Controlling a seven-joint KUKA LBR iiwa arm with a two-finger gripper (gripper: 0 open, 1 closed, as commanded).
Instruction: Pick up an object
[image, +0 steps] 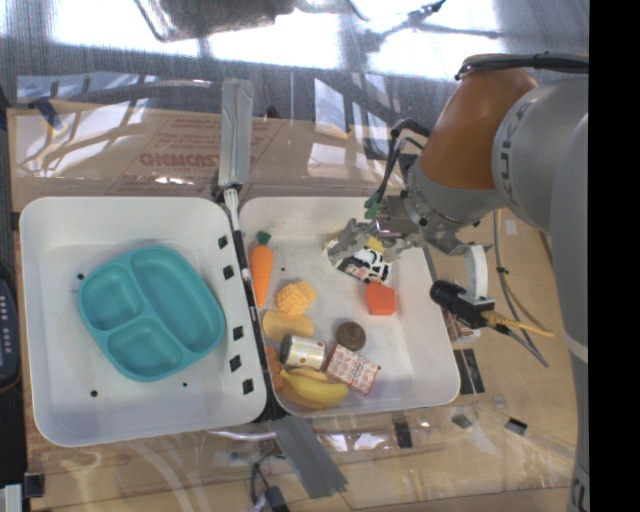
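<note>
My gripper (358, 243) hangs over the upper middle of the right bin (425, 345), on the grey arm with its orange band reaching in from the right. Right beneath it is a small black-and-white toy with a yellow bit (367, 264), partly covered by the gripper. I cannot tell whether the toy is gripped. An orange block (380, 298) lies just below the toy. Toward the bin's left side are a carrot (261, 274) and a yellow-orange bumpy piece (295, 297).
The right bin's front holds a small can (302, 352), a brown disc (350, 335), a patterned pink box (353, 369), a banana (313, 389) and a yellow piece (285, 325). A teal divided plate (150, 311) lies in the left bin (50, 400).
</note>
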